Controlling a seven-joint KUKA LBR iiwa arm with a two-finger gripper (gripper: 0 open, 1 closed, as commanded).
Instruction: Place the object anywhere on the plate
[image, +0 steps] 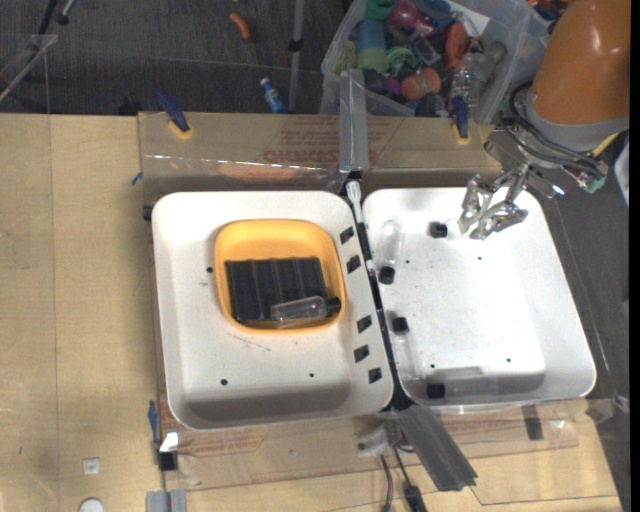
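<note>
1 fixed camera looks down at a slant on the tabletop (70, 300) from above, taking in both white bins (190, 390) at middling range, left and right.

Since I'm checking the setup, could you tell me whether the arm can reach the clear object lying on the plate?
Probably yes: the clear object lies uncovered atop the yellow plate, nothing above it; the gripper hangs over the right bin.
</note>
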